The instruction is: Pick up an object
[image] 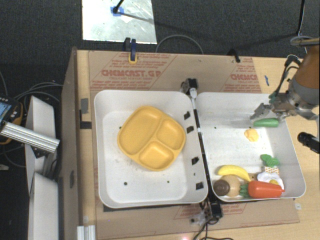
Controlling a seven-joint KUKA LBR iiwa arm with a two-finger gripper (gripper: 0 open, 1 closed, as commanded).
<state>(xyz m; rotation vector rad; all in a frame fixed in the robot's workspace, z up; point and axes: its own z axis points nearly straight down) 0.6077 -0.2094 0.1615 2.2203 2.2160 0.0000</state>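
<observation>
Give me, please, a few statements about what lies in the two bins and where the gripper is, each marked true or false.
1. The yellow divided plate lies in the left bin. True.
2. The banana lies in the left bin. False: it lies in the right bin, near its front edge.
3. The gripper is over the right bin's far right part, beside a green object. True.
4. The carrot sits on the yellow divided plate. False: it lies in the right bin's front corner.
5. The plate's compartments hold toy food. False: they look bare.
</observation>
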